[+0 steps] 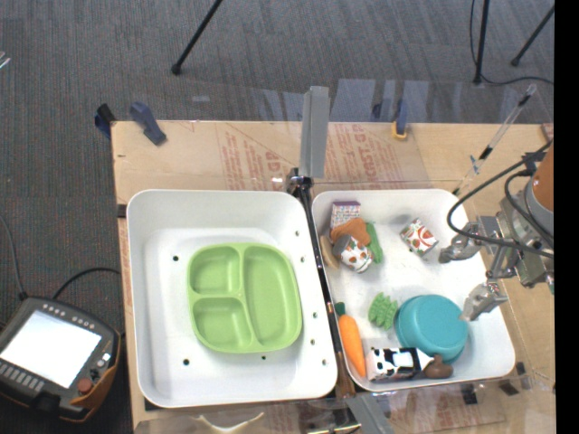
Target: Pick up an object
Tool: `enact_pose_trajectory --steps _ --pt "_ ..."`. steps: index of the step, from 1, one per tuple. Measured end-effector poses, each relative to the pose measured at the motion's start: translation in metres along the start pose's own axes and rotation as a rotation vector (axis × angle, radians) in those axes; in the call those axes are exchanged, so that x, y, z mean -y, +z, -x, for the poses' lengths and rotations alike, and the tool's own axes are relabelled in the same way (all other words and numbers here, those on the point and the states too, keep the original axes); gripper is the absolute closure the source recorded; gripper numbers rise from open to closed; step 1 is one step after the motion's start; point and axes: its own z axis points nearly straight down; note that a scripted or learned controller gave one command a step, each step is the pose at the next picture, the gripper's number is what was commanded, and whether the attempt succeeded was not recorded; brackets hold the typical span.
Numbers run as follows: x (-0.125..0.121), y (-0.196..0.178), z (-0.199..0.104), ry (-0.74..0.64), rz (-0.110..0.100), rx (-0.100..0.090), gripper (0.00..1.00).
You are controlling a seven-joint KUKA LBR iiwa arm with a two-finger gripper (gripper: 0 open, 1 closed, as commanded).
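The gripper (470, 278) sits over the right bin (502, 333), at its right side; the fingers (459, 252) are spread wide and nothing lies between them. The teal bowl (431, 326) lies just beside the lower finger; the carrot (351, 343), green toy (383, 309) and small cup (418, 236) lie further left. You would do well to centre over one item, the bowl's rim seeming nearest; descend straight; close only once the rim sits between the fingers; the clutter may foul a slanted approach.
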Motion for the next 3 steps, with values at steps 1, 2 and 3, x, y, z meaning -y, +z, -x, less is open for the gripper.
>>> enact_pose_trajectory --steps 1,2,3 --pt "-0.003 0.091 0.115 0.022 0.003 -0.011 0.0" --pt "-0.058 0.197 0.114 0.165 -0.003 -0.003 0.0" --pt "-0.065 0.194 0.101 0.345 0.0 -0.001 0.0"
